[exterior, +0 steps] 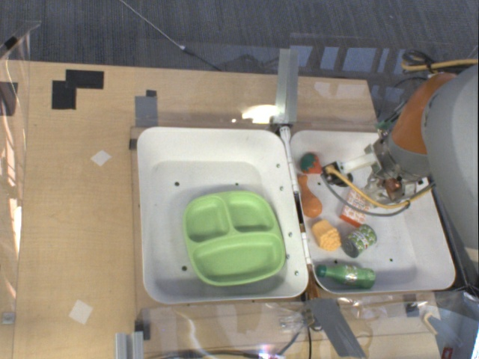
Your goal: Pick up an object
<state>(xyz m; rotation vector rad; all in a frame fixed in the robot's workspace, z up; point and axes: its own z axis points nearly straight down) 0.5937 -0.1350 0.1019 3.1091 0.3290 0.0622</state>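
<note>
My gripper (383, 182) hangs low over the back right part of the right bin (419, 264), wrapped in yellow and black cables. Several small things lie left of it and in front of it. A red and green piece (308, 161) sits at the back left, with an orange carrot-like piece (310, 194) just in front of that. A small red and white packet (352, 216) lies directly below the gripper's cables. Further forward are an orange ridged chunk (326, 235), a green patterned can (360, 239) on its side, and a green bottle (346, 276) lying along the front wall.
The left bin (161, 200) holds a green divided plate (233, 238) towards its front right. A raised divider (296, 200) separates the two bins. The grey arm with its orange band (415, 126) covers the right bin's back right corner.
</note>
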